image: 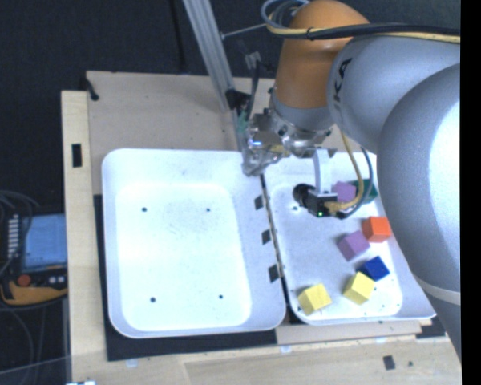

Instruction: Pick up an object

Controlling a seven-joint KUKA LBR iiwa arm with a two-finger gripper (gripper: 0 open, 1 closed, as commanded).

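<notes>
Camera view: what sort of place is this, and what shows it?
Probably a robotics lab: a grey robot arm reaches over two white bins on a bench, with coloured blocks in the right bin, cables alongside.

My big grey arm (409,119) reaches in from the right side of the view and bends down toward the middle. The orange band (313,50) sits just above my wrist (298,125). My gripper (255,157) hangs under the wrist, pointing down and slightly left.
</notes>
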